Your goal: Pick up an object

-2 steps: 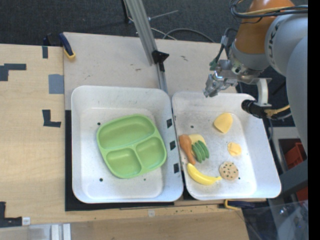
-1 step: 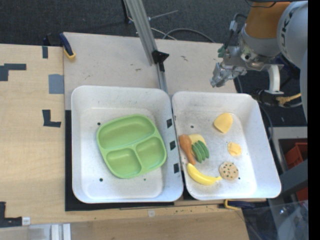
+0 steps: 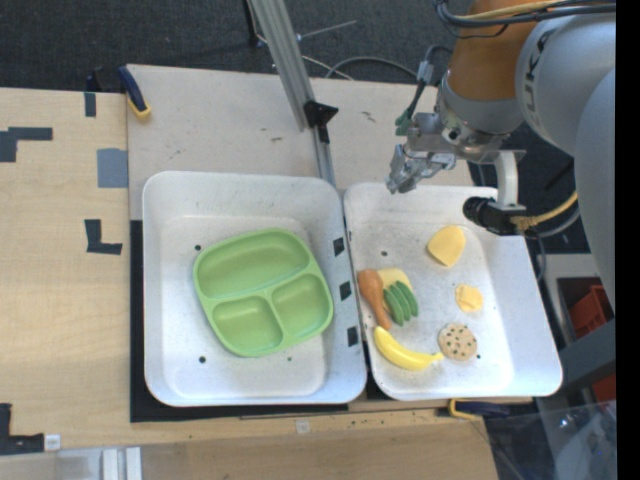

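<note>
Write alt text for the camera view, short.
A grey robot arm's claw hangs over the far edge of the right bin, which holds a banana, carrot, green beans, a cookie and two yellow pieces. The left bin holds a green divided plate.

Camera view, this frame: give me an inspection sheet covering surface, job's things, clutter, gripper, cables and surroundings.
Surface: pale bench bearing a left bin and a right bin, side by side.
Job's things: in the right bin, a carrot, green beans, banana, cookie and two yellow pieces.
Clutter: green divided plate in the left bin.
Gripper: gripper above the right bin's far edge, holding nothing; whether the jaws are open is unclear.
Cables: black cables on the board behind the bins.
Surroundings: metal pole, blue-and-yellow clamp.
</note>
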Controlling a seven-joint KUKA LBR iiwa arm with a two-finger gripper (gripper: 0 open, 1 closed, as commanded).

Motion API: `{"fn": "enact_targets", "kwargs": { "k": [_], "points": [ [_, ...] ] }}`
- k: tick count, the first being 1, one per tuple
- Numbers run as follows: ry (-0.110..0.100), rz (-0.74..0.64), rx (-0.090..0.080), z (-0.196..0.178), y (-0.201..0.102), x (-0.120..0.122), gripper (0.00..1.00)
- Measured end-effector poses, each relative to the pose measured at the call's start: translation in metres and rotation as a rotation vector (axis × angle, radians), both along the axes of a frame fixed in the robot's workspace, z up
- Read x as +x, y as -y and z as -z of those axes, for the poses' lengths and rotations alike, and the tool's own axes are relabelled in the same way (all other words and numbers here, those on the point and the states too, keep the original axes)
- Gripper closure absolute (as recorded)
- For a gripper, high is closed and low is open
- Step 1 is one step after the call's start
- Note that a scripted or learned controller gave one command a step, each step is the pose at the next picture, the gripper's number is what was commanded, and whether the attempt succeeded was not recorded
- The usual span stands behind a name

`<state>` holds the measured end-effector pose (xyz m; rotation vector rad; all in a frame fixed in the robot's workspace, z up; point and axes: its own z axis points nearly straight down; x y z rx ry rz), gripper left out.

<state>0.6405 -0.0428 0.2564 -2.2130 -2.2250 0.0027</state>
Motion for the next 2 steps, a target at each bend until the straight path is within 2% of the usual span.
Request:
{"fn": "enact_targets", "kwargs": {
  "k": [1,2],
  "points": [
    [0.0,0.0,-0.001,0.016,-0.049,-0.01,1.0],
    [0.001,-0.002,0.001,0.009,-0.103,-0.023,1.0]
  ]
}}
